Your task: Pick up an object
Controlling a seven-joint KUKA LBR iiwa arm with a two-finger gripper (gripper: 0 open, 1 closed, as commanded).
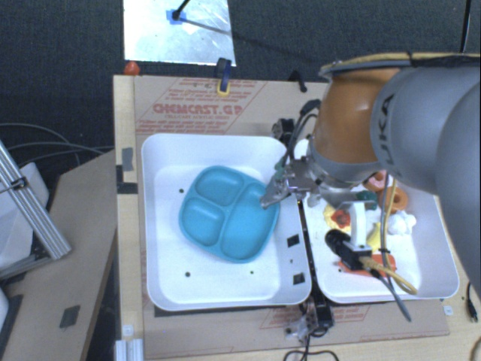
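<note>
Two-finger metal gripper (pixel 272 195) poised at the right rim of the sky-blue divided plastic plate (pixel 227 213), over the left shallow white bin (pixel 161 277); finger spread and any grasp impossible to tell at this resolution. Plate directly below and to the left of the gripper, lying flat and slightly skewed, three compartments up. Judged light, rigid and smooth, hence slippery under a flat pinch; best taken at the raised outer rim or across an inner divider wall, fingers straddling the edge. Just behind and above the gripper, the grey arm with orange band (pixel 353 126). Further right, the second white bin (pixel 443 273) with a jumble of small toys (pixel 368 239), mixed colours, individually indistinct.
</note>
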